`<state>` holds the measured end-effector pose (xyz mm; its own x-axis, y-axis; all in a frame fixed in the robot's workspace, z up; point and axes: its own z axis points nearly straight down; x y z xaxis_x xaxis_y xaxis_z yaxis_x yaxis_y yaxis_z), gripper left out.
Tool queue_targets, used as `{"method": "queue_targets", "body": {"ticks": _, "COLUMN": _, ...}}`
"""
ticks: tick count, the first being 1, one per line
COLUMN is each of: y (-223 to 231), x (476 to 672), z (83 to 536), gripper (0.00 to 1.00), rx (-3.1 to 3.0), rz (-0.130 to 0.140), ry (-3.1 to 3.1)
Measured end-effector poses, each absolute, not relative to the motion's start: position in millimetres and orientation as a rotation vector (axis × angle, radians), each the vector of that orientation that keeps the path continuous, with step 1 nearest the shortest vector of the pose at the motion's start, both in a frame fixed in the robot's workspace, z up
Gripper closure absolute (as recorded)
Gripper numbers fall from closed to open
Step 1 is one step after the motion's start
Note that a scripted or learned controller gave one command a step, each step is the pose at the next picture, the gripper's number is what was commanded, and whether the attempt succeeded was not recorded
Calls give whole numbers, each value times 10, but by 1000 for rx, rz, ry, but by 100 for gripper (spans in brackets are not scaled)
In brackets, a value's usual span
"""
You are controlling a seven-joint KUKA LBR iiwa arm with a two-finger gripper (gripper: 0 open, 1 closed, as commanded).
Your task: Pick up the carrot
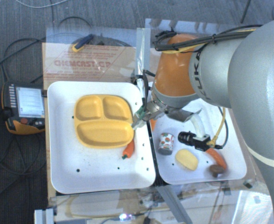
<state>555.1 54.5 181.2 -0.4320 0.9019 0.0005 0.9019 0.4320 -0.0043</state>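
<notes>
Camera view. You see the arm point(239, 64) reaching in from the right across the right bin point(236, 170). The hand point(140, 117) is low at the wall the two bins share, against the right edge of the left bin point(62, 162). Its tip is at the right rim of the yellow divided tray point(103, 120). You cannot tell whether the hand is released or clenched, because the wrist covers too much of it. Nothing is visibly held.

The carrot point(128, 149) lies flat on the left bin's floor, close to that bin's right edge and just below the tray's lower right corner. Its green end points toward the bin's near edge. It is near the hand but apart from it.

In the right bin, a small can point(165, 143) sits near the left edge with a pale yellow lump point(187, 159) beside it. An orange-red piece point(217, 157) lies toward the near right corner.

Status, as a judgement: you are at the approach stage at most, and the carrot is not lifted. What is left is to bring the hand toward the near edge over the carrot, descend, grip and raise. The bin wall and the tray crowd the carrot, so expect little room.
</notes>
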Motion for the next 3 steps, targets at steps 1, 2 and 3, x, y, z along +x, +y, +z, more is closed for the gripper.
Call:
{"method": "queue_targets", "body": {"ticks": 1, "y": -254, "x": 5085, "z": 1925, "gripper": 100, "rx": -1589, "rz": 6, "ry": -2708}}
{"method": "queue_targets", "body": {"ticks": 2, "y": 409, "x": 6090, "z": 2203, "gripper": 100, "rx": -2472, "rz": 12, "ry": -1942}}
{"method": "queue_targets", "body": {"ticks": 3, "y": -19, "x": 5266, "z": 2282, "gripper": 100, "rx": -2436, "rz": 11, "ry": -1984}}
